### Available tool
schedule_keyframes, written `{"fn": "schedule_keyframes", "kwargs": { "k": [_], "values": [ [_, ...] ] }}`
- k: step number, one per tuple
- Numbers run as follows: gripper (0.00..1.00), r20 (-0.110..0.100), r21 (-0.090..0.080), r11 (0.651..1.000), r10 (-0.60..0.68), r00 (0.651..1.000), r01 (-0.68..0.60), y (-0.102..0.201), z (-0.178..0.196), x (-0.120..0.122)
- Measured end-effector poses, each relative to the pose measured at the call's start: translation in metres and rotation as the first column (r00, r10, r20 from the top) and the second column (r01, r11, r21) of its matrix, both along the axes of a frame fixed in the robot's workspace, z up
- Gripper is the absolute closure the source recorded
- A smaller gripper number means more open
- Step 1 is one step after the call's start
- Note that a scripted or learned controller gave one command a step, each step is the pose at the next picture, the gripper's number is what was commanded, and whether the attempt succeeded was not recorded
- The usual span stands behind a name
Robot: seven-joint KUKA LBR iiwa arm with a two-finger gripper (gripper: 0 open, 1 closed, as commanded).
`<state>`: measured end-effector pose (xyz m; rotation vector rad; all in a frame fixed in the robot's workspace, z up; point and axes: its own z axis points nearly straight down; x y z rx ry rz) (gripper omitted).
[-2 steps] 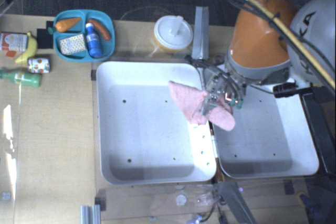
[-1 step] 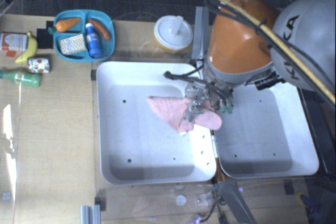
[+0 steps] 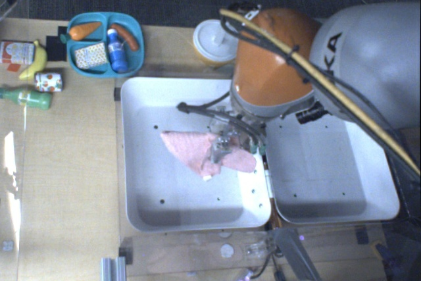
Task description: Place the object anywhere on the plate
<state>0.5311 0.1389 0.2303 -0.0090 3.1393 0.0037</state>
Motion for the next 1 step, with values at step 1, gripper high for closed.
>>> {"fn": "schedule_keyframes", "kwargs": {
  "k": [1],
  "values": [
    [0.00, 0.001, 0.000, 1.000, 0.000, 1.000, 0.000, -0.0002, 0.0004, 0.0002]
  ]
}}
